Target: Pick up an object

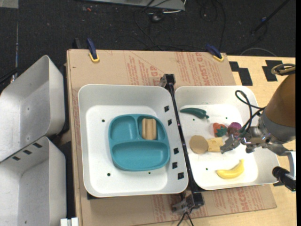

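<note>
Nearest you, at the bottom of the right bin [221, 183], lies a yellow banana [231, 171], toy-like, curved, close to the front wall and apart from everything else. You've got two white bins on a cardboard-topped bench [141, 65], w/ a black divider strip [178, 135] running btwn them.

Left bin [94, 173]: a teal divided plate [136, 147] sits roughly centred. Its upper-right compartment holds a tan cylinder-like piece [149, 128], maybe bread or wood; you can't tell which.

Right bin, moving back from the banana: a round tan disc [199, 144] near the divider side, touching or just beside a pale yellow wedge [216, 144], looks like cheese. Behind those, a small red item [219, 128] and a purple one [234, 126] side by side, too small to ID. A dark green pepper-like piece [194, 111] lies further back, nearer the divider.

Gripper [232, 142] comes in from the right, low over the right bin, tips just beside the cheese wedge and right below the red and purple items. Fingers [227, 146] look slightly spread, narrow gap, nothing visibly held btwn them. Whether they touch the wedge, you can't tell at this res. Arm [282, 112] w/ orange band sits at the right edge, black cable [244, 100] looping over the bin's back corner.

Spare white bins [28, 126] are stacked off to the left of the bench.
</note>
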